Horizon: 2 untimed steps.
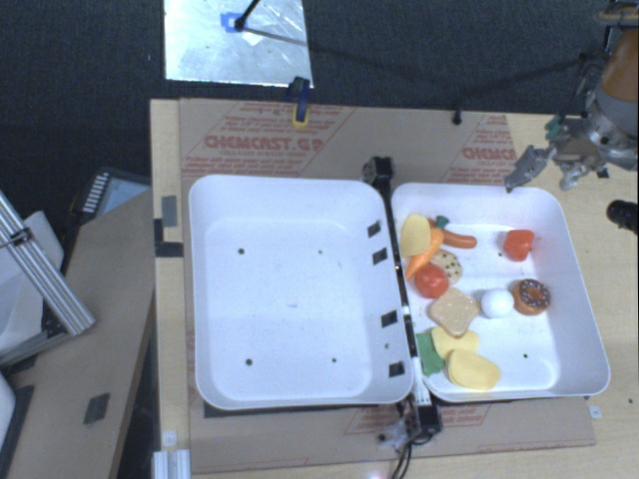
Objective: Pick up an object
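The right bin [569, 297] holds several toy foods: a yellow piece [415, 235], a carrot [459, 238], a red piece [517, 244], a red tomato [431, 281], a cookie [448, 264], a bread slice [454, 312], a white egg [495, 303], a chocolate donut [531, 296], a yellow lemon-like piece [471, 369] and a green piece [427, 352]. My gripper [547, 168] hangs above the bin's far right corner with its fingers spread and nothing between them.
The left bin [290, 287] lies beside the right one, joined by a black divider with clips [391, 267]. A foil sheet [238, 26] lies at the back. Metal framing [40, 277] stands at the left edge.
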Tool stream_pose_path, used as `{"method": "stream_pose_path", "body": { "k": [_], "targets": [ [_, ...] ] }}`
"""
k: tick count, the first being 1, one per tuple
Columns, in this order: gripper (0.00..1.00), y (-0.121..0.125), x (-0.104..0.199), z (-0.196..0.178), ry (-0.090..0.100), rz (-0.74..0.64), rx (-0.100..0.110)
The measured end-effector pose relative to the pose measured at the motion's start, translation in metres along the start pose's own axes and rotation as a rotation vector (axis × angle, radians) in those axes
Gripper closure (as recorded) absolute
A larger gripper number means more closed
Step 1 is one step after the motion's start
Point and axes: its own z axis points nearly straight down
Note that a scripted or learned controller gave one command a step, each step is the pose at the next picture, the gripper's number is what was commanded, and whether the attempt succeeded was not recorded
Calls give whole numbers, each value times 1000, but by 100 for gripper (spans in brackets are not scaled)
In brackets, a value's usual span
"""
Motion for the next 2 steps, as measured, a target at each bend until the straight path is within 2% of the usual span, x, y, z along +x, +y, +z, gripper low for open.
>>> {"method": "stream_pose_path", "body": {
  "k": [1,2],
  "targets": [
    [0,12,87,-69,2,-10,-8],
    [0,17,196,-93,4,-12,-3]
  ]
}}
